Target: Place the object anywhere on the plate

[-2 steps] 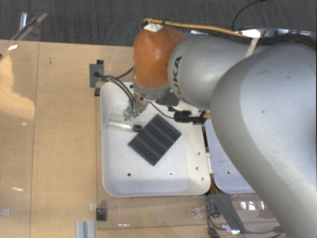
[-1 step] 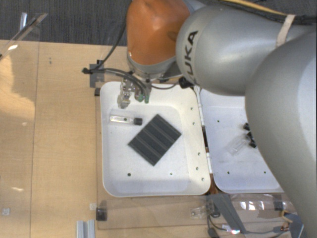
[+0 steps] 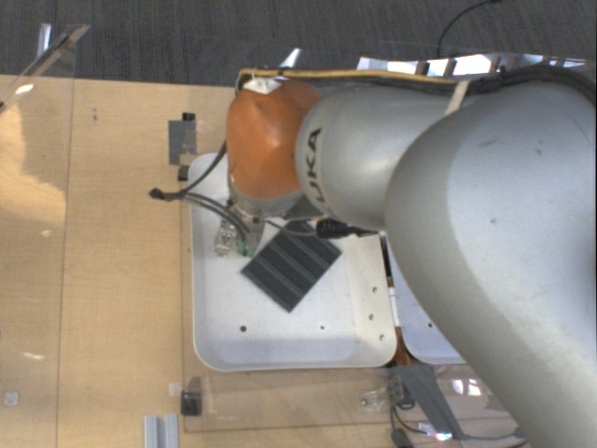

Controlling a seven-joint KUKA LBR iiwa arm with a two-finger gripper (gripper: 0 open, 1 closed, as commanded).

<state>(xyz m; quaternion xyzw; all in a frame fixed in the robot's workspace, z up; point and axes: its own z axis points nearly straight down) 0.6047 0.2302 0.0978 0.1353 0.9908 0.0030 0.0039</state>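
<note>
A dark, ribbed, flat square piece (image 3: 291, 267) is lying in the left white bin (image 3: 280, 343), turned so that its corners are pointing up, down and sideways, and it is sitting a little above the bin's middle. Whether this piece is the object or the plate cannot be told from the camera view. Just to its upper left, near the bin's left wall, a small clear, glinting thing (image 3: 227, 239) is resting beside a bit of green; its shape is too blurred to name. The hand (image 3: 244, 220) is hanging right over that spot, directly under the orange band (image 3: 266, 143) of the arm (image 3: 448, 203), and its state cannot be told, since the wrist is hiding most of it. Black cables (image 3: 191, 192) are trailing out from the wrist toward the left, over the bin's upper left corner. The grey arm is crossing the view from the right, covering the upper part of the left bin and nearly all of the right bin (image 3: 424, 339), of which a lower left corner is showing. The bins are sitting on the light wooden bench (image 3: 93, 278), where a small dark bracket (image 3: 183, 136) is standing above the left bin.
</note>
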